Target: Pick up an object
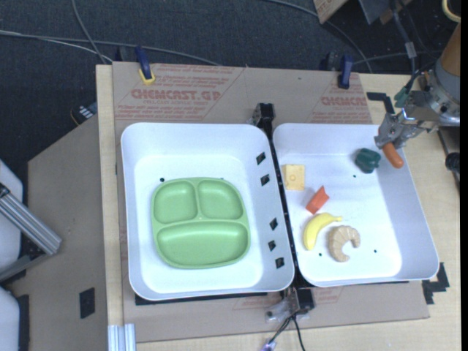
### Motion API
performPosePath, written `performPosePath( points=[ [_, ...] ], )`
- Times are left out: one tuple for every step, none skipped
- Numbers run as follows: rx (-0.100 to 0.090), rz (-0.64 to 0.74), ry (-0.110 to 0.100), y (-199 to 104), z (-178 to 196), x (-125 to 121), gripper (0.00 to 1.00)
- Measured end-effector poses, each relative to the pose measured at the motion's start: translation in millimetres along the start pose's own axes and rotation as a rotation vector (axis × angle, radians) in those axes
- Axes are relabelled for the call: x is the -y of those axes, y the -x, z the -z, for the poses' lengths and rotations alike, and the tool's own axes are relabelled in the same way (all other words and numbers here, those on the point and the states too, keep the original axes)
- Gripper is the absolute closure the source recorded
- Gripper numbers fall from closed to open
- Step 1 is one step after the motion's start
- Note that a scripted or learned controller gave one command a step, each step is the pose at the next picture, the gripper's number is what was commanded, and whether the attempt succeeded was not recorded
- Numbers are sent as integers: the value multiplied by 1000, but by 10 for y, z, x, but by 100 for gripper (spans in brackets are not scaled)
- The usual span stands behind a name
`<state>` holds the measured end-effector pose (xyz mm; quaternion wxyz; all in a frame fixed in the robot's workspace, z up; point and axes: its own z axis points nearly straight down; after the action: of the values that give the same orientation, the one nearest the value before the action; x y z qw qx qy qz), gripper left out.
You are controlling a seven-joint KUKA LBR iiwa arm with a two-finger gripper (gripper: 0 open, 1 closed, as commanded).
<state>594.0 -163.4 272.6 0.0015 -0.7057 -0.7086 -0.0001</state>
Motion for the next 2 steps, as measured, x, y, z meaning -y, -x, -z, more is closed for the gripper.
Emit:
performPosePath(
  points=[
    [-1,1,-2,-533,-166,76,100],
    [-1,3,-1,-1116,-203,60,100]
  ],
)
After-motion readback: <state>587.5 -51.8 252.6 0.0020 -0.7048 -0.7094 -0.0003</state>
